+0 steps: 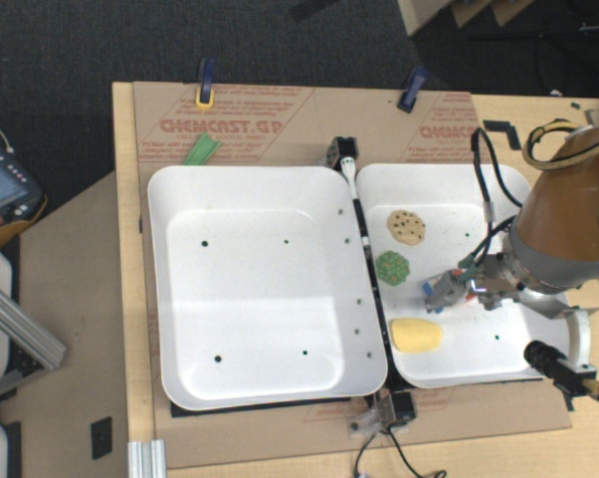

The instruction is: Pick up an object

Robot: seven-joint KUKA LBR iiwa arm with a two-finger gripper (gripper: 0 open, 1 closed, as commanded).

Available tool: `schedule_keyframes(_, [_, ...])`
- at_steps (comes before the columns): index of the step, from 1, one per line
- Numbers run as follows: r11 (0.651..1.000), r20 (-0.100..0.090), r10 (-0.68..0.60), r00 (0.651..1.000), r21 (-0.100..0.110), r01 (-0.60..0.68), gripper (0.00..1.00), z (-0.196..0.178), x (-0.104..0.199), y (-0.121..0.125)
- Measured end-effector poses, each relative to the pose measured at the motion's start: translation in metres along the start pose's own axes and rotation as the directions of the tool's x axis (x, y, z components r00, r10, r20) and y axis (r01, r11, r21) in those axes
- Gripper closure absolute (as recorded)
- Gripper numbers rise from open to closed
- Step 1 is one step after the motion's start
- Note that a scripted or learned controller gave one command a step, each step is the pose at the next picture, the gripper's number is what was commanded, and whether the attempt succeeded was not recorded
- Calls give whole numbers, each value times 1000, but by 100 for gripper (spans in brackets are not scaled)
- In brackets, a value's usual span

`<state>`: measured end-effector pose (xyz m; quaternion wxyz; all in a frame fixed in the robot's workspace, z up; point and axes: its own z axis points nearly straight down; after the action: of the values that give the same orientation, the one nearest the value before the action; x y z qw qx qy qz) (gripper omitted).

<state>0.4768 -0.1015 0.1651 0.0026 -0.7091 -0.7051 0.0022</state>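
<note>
While the arm point(563, 217) reaches in from the right, its tool point(447, 289) hangs low over the middle of the right bin point(499, 361), presumably so that it can descend on one of the three objects grouped toward that bin's left side. How far the tool is open cannot be told, for its tip is small and blurred; nothing can be made out between its tips. Candidates for the pick all lie in the right bin: a cookie point(407, 227) at the far side, a green ball point(392, 266) just nearer than it, and a yellow piece point(417, 336) nearest the front wall. The tool sits just right of the green ball and just beyond the yellow piece, touching neither so far as can be seen, so either is judged the likely target. The left bin point(180, 366) shows a bare white floor with a few dark dots. Both bins rest on a cardboard sheet point(280, 118) held to the worktop by clamps point(206, 84) at its far edge, most likely to keep the sheet from shifting. A green scrap point(200, 149) lies on the cardboard outside the bins.
</note>
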Motion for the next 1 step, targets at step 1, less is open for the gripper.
schedule_keyframes(1, [1000,-2,-14,1000,-10,14,0,-20,84,2])
